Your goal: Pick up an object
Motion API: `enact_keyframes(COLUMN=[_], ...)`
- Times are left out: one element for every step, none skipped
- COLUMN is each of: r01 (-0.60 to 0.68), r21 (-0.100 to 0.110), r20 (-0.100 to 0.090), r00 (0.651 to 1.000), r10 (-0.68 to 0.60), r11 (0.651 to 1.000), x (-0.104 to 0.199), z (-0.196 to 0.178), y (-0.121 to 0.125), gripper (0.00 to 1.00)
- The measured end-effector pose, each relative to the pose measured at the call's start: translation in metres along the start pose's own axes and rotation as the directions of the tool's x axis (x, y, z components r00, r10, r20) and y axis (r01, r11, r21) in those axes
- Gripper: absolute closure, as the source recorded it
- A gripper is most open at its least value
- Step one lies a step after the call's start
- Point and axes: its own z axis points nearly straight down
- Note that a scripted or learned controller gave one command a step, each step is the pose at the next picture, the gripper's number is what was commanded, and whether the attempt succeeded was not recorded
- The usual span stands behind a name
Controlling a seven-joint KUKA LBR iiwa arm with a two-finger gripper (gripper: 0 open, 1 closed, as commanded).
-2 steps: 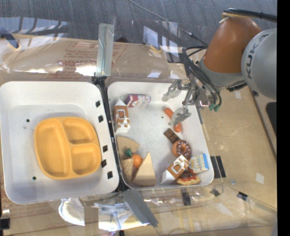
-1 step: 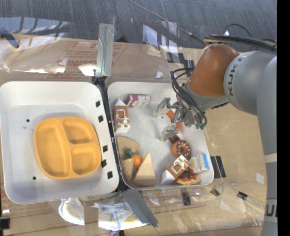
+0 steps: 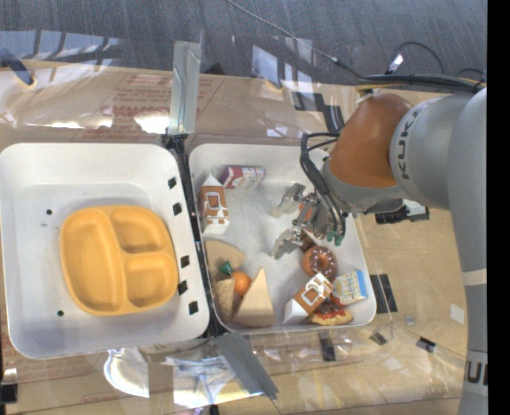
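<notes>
The gripper [image 3: 291, 225] hangs in the right bin [image 3: 363, 271] with its fingers spread and nothing between them, just beside a brown doughnut [image 3: 318, 260]. It looks like the approach step, though the tips are hard to read. Next it needs to drop over that doughnut and close.

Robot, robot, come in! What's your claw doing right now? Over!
Gripper open, low in right bin, holding nothing. Nearest thing: chocolate doughnut, just beside the fingers. Toy food crowds the bin's near end. Yellow divided tray sits in left bin.
</notes>
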Motion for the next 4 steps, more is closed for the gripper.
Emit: enact_keyframes(r01=[-0.029, -0.024, -0.079, -0.07], r21=[-0.005, -0.001, -0.001, -0.002], r20=[0.019, 0.001, 0.002, 0.0], r00=[0.999, 1.0, 0.997, 0.998], r10=[0.029, 0.024, 0.079, 0.07], r11=[1.0, 1.0, 0.997, 0.998], x=[0.085, 0.038, 0.083, 0.047], z=[-0.004, 0.0, 0.0, 0.001], y=[-0.042, 0.005, -0.04, 0.016], gripper=[0.0, 0.0, 0.0, 0.0])
